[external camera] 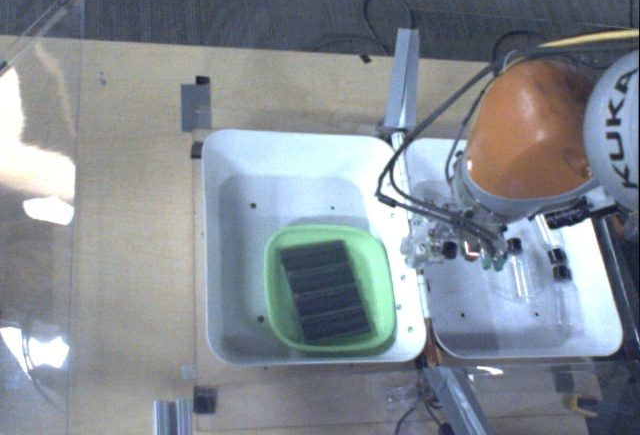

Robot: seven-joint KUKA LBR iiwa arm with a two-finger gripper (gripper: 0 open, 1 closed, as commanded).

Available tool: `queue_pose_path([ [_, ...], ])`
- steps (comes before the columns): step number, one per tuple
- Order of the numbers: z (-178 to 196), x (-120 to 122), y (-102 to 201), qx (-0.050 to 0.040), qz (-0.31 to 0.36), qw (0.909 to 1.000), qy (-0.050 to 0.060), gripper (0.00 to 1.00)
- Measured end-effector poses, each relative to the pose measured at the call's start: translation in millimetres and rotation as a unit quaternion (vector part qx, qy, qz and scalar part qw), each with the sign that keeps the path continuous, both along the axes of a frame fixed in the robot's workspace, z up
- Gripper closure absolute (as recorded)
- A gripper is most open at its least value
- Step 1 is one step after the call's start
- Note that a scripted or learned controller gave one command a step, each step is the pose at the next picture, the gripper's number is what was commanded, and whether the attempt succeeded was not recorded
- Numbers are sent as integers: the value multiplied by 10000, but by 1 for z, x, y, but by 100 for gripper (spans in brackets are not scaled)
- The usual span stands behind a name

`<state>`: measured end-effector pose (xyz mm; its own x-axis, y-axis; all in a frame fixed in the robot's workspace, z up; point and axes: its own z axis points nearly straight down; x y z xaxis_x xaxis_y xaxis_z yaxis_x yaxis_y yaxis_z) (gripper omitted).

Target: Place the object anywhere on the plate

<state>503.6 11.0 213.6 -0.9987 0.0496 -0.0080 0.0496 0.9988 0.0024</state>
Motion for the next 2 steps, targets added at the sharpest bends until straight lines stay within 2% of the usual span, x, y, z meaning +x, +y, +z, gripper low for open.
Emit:
queue_pose_path([
  [1,35,-13,8,-11,1072,9942,-31,100],
  [2,-28,-9,56,-11,2367,9716,-1,100],
])
